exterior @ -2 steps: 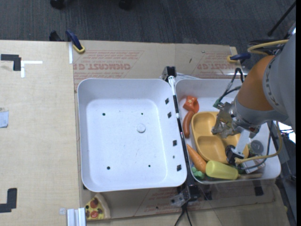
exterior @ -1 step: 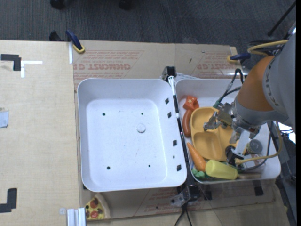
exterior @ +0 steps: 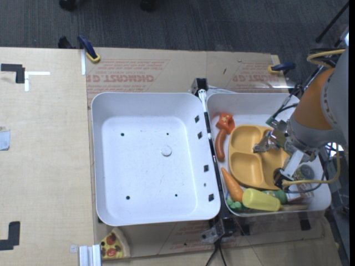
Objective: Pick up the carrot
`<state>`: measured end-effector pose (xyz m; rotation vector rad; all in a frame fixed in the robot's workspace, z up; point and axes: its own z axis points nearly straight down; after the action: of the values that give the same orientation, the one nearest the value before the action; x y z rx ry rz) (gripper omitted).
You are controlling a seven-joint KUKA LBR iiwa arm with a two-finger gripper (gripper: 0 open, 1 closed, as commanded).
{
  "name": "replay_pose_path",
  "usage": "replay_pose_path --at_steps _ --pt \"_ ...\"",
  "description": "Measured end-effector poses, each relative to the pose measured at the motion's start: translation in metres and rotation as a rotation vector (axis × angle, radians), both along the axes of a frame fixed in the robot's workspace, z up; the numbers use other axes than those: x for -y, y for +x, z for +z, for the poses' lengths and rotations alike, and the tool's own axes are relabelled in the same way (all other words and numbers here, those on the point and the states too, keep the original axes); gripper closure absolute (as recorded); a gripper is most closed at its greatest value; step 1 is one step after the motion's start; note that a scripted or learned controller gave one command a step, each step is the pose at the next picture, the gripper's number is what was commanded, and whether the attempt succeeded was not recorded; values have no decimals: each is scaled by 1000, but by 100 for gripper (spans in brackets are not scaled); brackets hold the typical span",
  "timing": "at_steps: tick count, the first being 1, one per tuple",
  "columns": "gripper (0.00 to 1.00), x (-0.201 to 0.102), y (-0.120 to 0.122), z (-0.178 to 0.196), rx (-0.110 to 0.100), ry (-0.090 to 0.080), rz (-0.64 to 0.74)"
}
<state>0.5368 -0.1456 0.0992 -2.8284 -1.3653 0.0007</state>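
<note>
At the right bin point(exterior: 327, 201): gripper point(exterior: 277, 177) hovered over yellow tray point(exterior: 249, 154)
Grip: couldn't tell
Carrot point(exterior: 232, 185): lay apart, leftward
Tip: it needed lining up along the carrot

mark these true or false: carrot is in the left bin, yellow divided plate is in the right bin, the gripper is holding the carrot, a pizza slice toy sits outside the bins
1. The carrot is in the left bin. False: it lies in the right bin, beside the yellow divided plate.
2. The yellow divided plate is in the right bin. True.
3. The gripper is holding the carrot. False: the carrot lies apart from it, across the plate.
4. A pizza slice toy sits outside the bins. True: it lies on the bench below the left bin.
</note>
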Motion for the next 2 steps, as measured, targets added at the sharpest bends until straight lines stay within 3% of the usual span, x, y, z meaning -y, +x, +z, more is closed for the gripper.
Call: replay_pose_path --at_steps 1,2 --pt "100 -9 9 12 20 10 12" --pt "100 -28 -27 11 62 -3 -248"
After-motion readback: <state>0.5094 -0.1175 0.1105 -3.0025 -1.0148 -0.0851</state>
